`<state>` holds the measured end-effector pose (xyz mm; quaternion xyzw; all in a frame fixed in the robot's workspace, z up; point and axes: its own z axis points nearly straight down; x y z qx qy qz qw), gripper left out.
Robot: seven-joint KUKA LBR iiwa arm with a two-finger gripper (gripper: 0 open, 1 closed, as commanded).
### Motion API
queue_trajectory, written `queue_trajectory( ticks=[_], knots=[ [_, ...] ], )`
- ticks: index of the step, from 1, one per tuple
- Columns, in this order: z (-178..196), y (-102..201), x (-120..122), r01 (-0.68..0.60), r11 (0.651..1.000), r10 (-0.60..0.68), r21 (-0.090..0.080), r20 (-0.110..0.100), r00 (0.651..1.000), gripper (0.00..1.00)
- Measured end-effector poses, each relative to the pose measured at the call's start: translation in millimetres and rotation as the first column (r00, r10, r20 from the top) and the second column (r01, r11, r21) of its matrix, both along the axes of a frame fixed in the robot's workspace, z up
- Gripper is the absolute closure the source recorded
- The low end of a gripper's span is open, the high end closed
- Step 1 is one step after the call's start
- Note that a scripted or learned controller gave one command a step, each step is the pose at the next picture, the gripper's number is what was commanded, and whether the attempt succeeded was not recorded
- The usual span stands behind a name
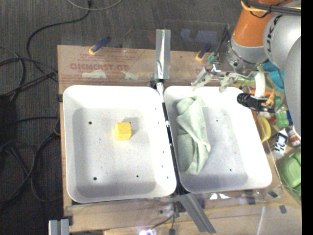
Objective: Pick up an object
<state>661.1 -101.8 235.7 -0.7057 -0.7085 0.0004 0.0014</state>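
While the gripper (213, 78) hangs above the right bin's (239, 177) far rim, its fingers spread and holding nothing, the cloth (191, 133) lies crumpled along that bin's left wall; the block (122, 130) sits mid left bin (83, 180), apparently awaiting pickup.

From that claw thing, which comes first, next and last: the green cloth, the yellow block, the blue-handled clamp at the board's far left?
Measured from the gripper, in the camera view:
1. Green cloth, in the right bin, just below the gripper.
2. Yellow block, in the left bin.
3. Blue-handled clamp, on the board's far-left edge.
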Motion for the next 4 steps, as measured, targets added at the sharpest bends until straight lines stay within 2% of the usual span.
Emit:
queue_trajectory(
  ticks=[1,2,3,4],
  knots=[
    [-66,-5,-60,-0.218,0.976,0.218,-0.001,0.001,0.976,0.00],
    [-138,-17,-70,-0.301,0.954,0.301,-0.004,0.012,0.953,0.00],
    [-140,-14,-89,-0.327,0.945,0.328,-0.014,0.025,0.944,0.00],
    [-140,-13,-112,-0.346,0.938,0.346,-0.016,0.028,0.938,0.00]
  ],
)
